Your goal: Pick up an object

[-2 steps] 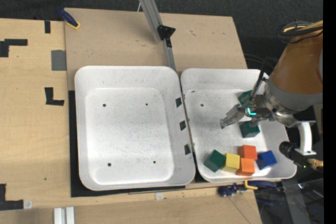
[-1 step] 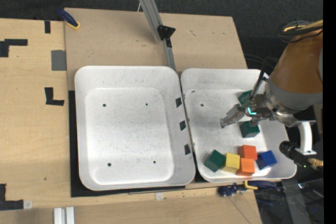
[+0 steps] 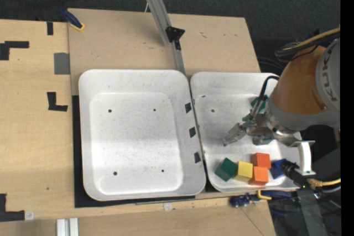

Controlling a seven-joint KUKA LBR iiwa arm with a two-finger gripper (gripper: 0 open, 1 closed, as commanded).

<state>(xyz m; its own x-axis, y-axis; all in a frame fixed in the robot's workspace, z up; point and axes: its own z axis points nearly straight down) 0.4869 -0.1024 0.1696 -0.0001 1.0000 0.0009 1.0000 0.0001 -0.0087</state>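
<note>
1. Hovering over right bin (image 3: 232, 91): claw (image 3: 235, 134), fingers spread apart, nothing between them.
2. Green block (image 3: 225, 169), yellow block (image 3: 244, 169) and orange blocks (image 3: 260, 167) cluster near the bin's front edge.

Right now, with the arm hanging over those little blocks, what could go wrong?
1. The blocks, green, yellow, orange and red, sit packed together, so the gripper may push neighbours aside or catch two at once.
2. They lie close to the right bin's near wall, so a finger might strike the rim or jam a block against it.
3. The gripper hovers beside the cluster, not above it; closing there would likely catch nothing.
</note>
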